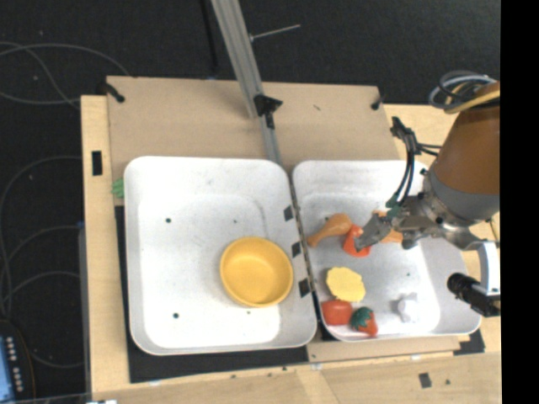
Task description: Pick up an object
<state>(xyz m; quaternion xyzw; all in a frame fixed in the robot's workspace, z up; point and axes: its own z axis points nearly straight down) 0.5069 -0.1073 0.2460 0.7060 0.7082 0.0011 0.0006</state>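
The orange-red toy (353, 242) lies in the right bin (421, 183), close to its middle, and the pincer (367, 236) sits directly on its right side, touching or just over it. Whether the pincer is apart or clamped on it I cannot tell, since the tips merge with the toy.

Going left to right: a yellow bowl (256, 271) sits in the left bin (168, 192). A tan, club-shaped piece (330, 228) lies just left of the toy, its long axis slanting up to the right. The arm (472, 167) comes in from the right. So the toy lies at the pincer's left tip, barely apart, if at all.
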